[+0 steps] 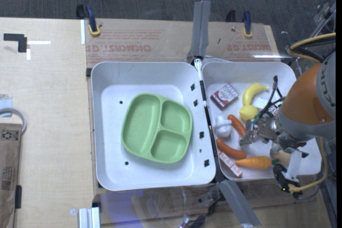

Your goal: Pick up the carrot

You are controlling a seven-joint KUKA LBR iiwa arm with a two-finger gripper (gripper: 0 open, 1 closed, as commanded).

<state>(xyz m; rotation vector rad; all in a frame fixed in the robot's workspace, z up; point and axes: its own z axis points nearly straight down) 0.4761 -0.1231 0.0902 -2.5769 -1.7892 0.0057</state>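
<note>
Orange carrot (253, 163), yellow banana (255, 92), green divided plate (157, 128), white bins (107, 131).

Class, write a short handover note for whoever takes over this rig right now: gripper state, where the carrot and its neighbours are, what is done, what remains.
Gripper: low inside the right white bin, near its middle; nothing seen between its jaws.
Orange tapered carrot: lying flat near the right bin's front edge, not lifted.
Neighbours: orange-red sausage just left of it, yellow banana at the back.
Green three-compartment plate: in the left white bin.
Done: arm reached in. Left: grasp and lift.
</note>
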